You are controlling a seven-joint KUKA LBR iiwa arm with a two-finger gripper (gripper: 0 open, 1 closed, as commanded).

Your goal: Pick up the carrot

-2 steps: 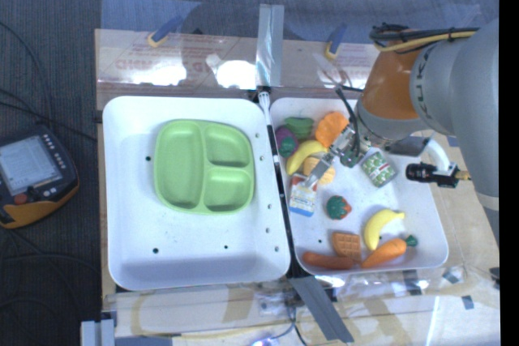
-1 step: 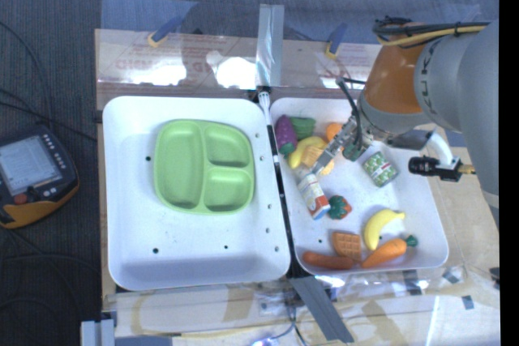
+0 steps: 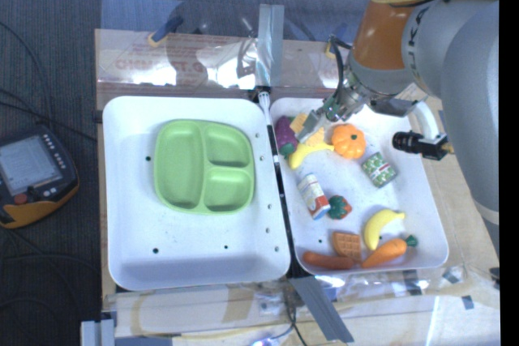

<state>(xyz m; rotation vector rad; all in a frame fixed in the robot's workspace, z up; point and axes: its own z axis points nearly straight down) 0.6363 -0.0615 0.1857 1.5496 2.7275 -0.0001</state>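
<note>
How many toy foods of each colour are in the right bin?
Right bin, by main colour:
Yellow: 2, bananas
Orange: 2, pumpkin, carrot
Purple: 1
Green: 1, can
White: 1, bottle
Red: 2
Brown: 1, waffle
Total: 10

A bulky grey arm [image 3: 462,53] with an orange band [image 3: 381,28] and black cables along it.
</note>
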